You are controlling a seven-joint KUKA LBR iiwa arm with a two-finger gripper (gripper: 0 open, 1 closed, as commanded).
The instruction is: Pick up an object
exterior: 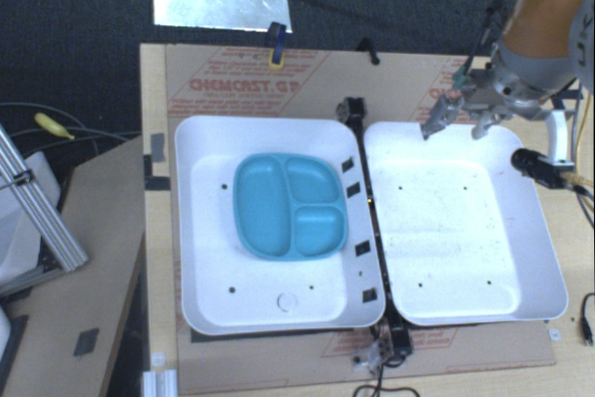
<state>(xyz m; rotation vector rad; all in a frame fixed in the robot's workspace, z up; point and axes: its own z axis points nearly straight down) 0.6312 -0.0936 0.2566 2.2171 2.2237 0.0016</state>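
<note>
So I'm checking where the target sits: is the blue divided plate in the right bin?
No, the blue divided plate lies in the left bin, while the gripper is over the right bin.

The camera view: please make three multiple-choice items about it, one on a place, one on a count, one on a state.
1. Where does the blue plate lie?
A. in the left bin
B. in the right bin
C. on the cardboard outside both bins

2. How many compartments does the plate have?
A. two
B. three
C. five

3. What is between the fingers of the claw?
A. the plate
B. a yellow ball
C. nothing

Answers:
1 A, the plate rests on the left bin's floor.
2 B, ridges divide it into one long and two smaller parts.
3 C, the fingers stand apart over the right bin's far edge.
</note>
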